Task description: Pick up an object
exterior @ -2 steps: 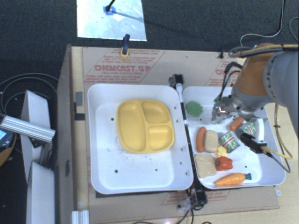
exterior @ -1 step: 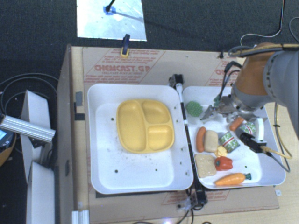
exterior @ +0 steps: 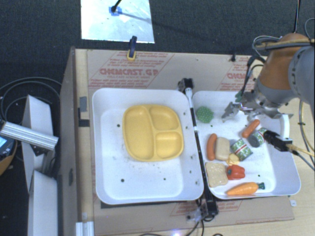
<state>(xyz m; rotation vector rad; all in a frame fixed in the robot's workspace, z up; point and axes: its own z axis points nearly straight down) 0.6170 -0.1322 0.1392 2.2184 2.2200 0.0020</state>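
Camera view looks down on a right white bin (exterior: pixel 283 173) holding toy food: a green knobbly ball (exterior: pixel 204 114) near its back-left corner; two orange sausages (exterior: pixel 211 146) (exterior: pixel 250 128); a beige bread slice (exterior: pixel 215 173), a red pepper (exterior: pixel 236 171) and an orange carrot (exterior: pixel 243 188) along its front edge; a small green-and-white can (exterior: pixel 241 148) mid-bin; the metal two-finger gripper (exterior: pixel 230 111) hovers near the back edge, its state I cannot tell, nothing seen in it; the left white bin (exterior: pixel 106 176) carries a yellow divided plate (exterior: pixel 152 132); both sit on a cardboard-covered bench (exterior: pixel 147 68) over dark carpet (exterior: pixel 34 28).
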